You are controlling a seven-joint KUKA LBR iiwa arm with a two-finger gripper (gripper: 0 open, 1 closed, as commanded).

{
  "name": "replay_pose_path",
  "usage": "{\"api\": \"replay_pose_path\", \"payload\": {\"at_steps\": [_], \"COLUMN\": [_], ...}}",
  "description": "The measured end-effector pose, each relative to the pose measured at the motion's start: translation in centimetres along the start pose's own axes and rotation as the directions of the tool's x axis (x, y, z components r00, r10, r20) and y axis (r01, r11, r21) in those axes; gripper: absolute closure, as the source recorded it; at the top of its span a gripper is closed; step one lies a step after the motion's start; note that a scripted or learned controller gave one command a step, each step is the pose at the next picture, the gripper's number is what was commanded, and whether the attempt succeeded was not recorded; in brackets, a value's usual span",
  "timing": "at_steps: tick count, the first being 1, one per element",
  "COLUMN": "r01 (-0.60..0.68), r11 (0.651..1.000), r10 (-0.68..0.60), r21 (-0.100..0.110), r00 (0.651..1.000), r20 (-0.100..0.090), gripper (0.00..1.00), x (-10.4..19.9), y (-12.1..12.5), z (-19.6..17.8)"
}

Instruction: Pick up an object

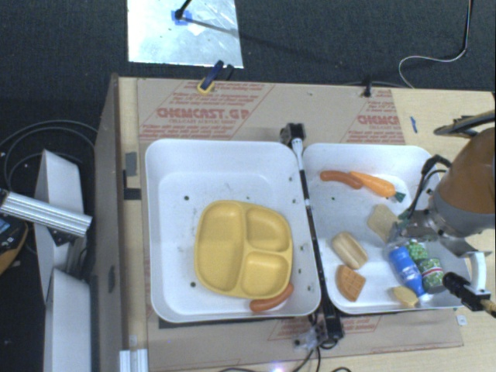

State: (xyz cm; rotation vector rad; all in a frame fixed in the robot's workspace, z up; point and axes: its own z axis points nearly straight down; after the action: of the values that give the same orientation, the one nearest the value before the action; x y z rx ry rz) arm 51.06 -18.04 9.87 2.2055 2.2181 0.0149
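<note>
The arm [469, 188] comes in from the right and hangs over the right bin [314, 208], wrist low near the bin's right side; its jaws sit somewhere around the blue bottle [404, 268] and green packet [425, 263], but whether they're released, clenched or grasping anything can't be told, since the wrist body covers them. Candidates for the pick all lie in the right bin: a carrot [373, 183] and sausage [335, 177] touching at the far edge, a tan block [381, 222], a bread roll [349, 249], a waffle [350, 283] and a small yellow piece [404, 294] at the near edge. The left bin [167, 208] has a yellow 3-section tray [243, 248] w/ another sausage [271, 302] just beside its near rim. To do the step well, the arm should prob. commit to 1 item w/ room around it; the bottle and packet lie touching, so a descent btwn them risks nudging both. The roll looks the easier target, apart from its neighbours. Hard to make out: what the packet really is, and the arm's upper part, cut off at the frame edge.
</note>
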Motion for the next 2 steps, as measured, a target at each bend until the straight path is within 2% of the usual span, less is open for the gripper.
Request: {"api": "replay_pose_path", "payload": {"at_steps": [1, 2], "r01": [-0.002, -0.005], "r11": [1.000, 1.000], "r10": [0.002, 0.005], "r21": [0.017, 0.011], "r00": [1.000, 1.000], "r20": [-0.005, 0.000], "gripper": [1.00, 1.00], "x": [5.1, 0.6], "y": [-2.4, -1.1], "z": [1.4, -7.6]}}
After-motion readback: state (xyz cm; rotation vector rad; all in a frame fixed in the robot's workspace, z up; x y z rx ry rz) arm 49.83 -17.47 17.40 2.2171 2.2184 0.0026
